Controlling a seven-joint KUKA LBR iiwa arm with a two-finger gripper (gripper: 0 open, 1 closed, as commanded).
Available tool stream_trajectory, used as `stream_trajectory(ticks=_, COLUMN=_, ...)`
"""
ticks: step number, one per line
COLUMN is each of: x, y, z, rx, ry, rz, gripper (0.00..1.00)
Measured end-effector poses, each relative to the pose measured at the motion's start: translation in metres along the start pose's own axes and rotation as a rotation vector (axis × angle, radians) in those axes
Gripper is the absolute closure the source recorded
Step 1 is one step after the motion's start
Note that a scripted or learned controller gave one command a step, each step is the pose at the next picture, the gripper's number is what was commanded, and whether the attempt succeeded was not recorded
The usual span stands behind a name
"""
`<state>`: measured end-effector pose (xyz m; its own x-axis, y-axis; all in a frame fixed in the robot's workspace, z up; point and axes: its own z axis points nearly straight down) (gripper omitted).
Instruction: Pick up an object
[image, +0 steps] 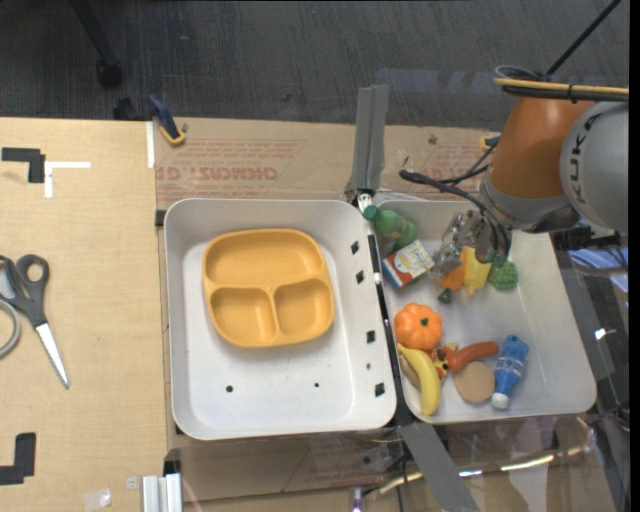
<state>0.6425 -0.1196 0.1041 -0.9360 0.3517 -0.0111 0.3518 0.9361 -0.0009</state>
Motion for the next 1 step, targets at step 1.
stream_trajectory(ticks=1, x=0.0363, y=0.0271, z=-0.1427, rx=-0.001, ry=0.007, rz=0.093, gripper=1.0)
